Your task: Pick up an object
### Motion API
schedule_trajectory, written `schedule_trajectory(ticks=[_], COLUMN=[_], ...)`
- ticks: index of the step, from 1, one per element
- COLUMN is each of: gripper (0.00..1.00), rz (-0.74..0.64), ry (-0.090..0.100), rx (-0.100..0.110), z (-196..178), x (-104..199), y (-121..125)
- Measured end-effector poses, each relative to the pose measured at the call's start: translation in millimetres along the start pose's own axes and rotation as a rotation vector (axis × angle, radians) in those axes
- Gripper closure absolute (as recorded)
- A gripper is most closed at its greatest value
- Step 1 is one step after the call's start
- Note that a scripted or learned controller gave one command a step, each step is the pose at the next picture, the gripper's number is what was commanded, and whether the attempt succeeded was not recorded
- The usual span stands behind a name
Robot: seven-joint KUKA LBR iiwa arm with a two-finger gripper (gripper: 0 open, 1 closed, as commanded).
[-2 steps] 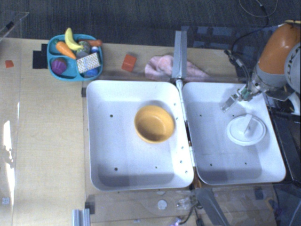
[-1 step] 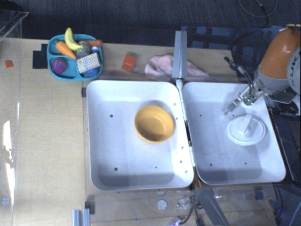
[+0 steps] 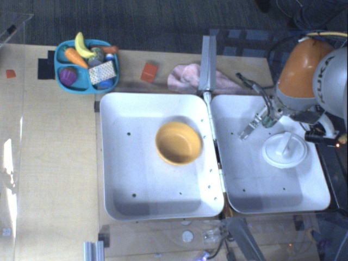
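Note:
A yellow bowl (image 3: 178, 142) sits upright near the middle of the left white bin (image 3: 125, 167). In the right bin (image 3: 255, 186) a white round lid-like piece with a raised knob (image 3: 284, 150) lies toward the right side. My gripper (image 3: 247, 132) hangs over the upper left part of the right bin, pointing down and left. It is open, with nothing between its fingers. The white piece lies a short way to its right, apart from it. The grey arm with its orange band (image 3: 304, 64) comes in from the upper right.
Behind the bins, on the wooden bench, stand a blue divided tray of toy food (image 3: 87, 65), a red block (image 3: 149, 72) and a pink cloth (image 3: 185, 78). A grey metal post (image 3: 206, 58) rises at the seam between the bins.

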State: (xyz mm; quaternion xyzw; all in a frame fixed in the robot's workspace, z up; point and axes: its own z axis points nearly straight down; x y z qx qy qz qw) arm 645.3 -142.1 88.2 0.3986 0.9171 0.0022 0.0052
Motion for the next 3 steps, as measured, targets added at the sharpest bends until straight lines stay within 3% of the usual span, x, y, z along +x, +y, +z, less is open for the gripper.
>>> schedule_trajectory(ticks=[1,2,3], gripper=[0.0,0.0,1.0], rz=[0.322,0.475,0.468], ry=[-0.004,-0.001,-0.007], rx=[0.0,0.002,-0.004], z=[-110.2,-8.4,-21.5], x=[-21.5,-43.2,-44.5], y=[-7.0,-39.5,-35.7])
